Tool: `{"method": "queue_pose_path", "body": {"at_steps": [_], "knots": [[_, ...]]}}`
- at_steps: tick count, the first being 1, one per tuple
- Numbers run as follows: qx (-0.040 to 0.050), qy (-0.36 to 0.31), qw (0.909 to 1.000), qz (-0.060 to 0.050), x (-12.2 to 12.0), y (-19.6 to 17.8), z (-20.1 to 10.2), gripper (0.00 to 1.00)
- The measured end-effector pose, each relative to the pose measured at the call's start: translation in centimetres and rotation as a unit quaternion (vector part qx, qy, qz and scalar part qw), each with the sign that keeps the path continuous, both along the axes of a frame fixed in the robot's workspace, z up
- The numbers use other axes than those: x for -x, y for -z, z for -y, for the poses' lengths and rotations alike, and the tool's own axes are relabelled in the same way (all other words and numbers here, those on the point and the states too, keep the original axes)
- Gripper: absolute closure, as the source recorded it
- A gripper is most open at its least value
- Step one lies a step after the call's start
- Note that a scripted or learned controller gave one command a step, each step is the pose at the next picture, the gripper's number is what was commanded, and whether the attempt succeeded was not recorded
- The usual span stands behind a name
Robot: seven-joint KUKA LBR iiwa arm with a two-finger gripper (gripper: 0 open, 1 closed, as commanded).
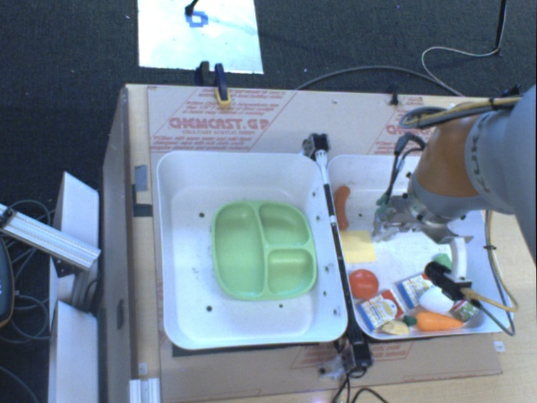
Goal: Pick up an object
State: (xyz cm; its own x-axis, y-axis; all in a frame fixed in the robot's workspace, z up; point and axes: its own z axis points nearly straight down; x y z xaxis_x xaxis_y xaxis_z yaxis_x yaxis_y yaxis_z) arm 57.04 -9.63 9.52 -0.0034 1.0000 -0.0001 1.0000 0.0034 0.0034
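green tray (264,250), red tomato (363,283), orange carrot (435,321)

Left white bin (180,225) holds green divided tray (263,250), three compartments, set near bin centre, slightly tilted. Table (252,124) topped with board, red CHEMCAST lettering along far edge. Blue-yellow clamp (220,86) grips far table edge. White sheet (197,23) on dark carpet beyond table, small blue mark on it. Black cable (470,57) loops across carpet at upper right. White box (75,217) and metal rail (46,238) left of table
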Motion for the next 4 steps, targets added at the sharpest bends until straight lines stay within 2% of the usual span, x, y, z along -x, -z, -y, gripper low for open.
{"method": "queue_pose_path", "body": {"at_steps": [1, 2, 3, 4], "knots": [[0.0011, 0.001, 1.0000, 0.000, 1.0, -12.6, 8.2, 1.00], [0.0005, 0.000, 1.0000, 0.000, 1.0, -12.6, 8.2, 0.00], [-0.0001, 0.000, 1.0000, -0.001, 0.0, 0.9, 5.6, 0.00], [-0.0002, 0.001, 1.0000, -0.002, 6.3, 1.1, 3.5, 0.00]]}}
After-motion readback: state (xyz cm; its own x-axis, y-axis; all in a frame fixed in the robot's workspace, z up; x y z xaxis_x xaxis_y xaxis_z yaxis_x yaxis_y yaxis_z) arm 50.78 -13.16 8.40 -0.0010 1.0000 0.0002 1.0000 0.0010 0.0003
